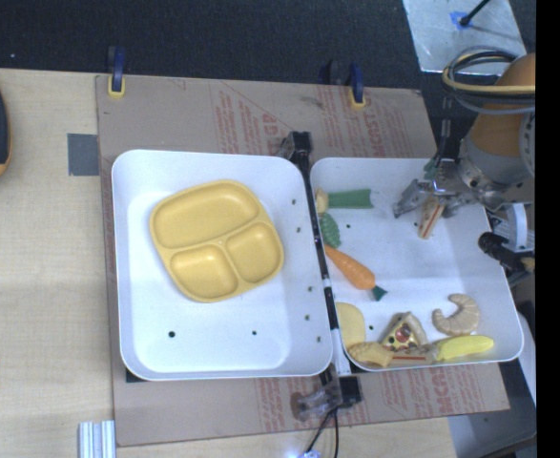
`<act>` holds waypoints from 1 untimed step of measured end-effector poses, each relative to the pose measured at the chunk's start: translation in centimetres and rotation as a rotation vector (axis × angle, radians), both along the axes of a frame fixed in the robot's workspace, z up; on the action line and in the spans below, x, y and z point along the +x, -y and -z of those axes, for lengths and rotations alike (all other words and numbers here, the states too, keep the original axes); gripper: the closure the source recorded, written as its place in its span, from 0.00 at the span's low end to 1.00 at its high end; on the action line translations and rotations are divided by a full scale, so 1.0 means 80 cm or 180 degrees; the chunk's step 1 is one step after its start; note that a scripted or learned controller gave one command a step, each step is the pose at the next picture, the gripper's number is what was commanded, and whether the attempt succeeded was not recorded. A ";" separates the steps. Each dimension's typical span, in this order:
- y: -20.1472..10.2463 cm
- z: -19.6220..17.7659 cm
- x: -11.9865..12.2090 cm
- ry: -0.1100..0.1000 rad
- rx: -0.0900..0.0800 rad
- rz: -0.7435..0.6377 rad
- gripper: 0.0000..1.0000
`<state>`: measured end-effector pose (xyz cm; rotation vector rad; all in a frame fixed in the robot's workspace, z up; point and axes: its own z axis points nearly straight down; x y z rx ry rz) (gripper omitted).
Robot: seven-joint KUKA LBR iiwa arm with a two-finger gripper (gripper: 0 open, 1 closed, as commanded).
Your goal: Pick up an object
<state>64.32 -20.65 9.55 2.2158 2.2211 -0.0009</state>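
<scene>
Camera view: gripper [430, 219] seen in right bin [489, 284], a brown stick [431, 217] apparently pinched between near-closed fingers; slippage is judged likely from the thin hold.

Light wooden bench top [41, 284], brown cardboard sheet [213, 113] laid over it, held by blue clamps [116, 70] at its far edge, dark carpeted floor [213, 17] beyond, pale sheet [461, 17] lying on the floor, grey tape patch [82, 154] on the wood.
</scene>
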 end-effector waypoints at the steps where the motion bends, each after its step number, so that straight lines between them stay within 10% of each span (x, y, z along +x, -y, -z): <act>1: -0.001 -0.011 -0.001 -0.0014 0.0004 -0.0012 1.00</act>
